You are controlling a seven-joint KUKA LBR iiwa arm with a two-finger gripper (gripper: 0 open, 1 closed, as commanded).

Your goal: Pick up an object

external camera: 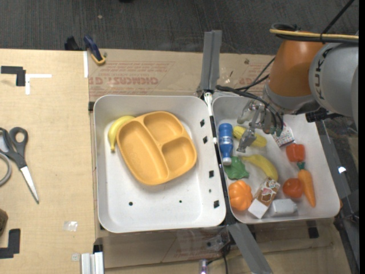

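My gripper hangs low over the back left part of the right bin. It is right above a small yellow item. A blue bottle lies just left of it. Nearer the front are a yellow banana, a green piece, an orange pumpkin, a brown-and-white packet, a white box, a red tomato, a carrot and a red-orange block. Nothing is seen lifted off the bin floor.
The left bin holds a yellow divided plate lying partly over a banana. Scissors lie on the bench at far left. A blue-and-yellow clip sits at the back. The arm's orange band looms over the right bin's back.
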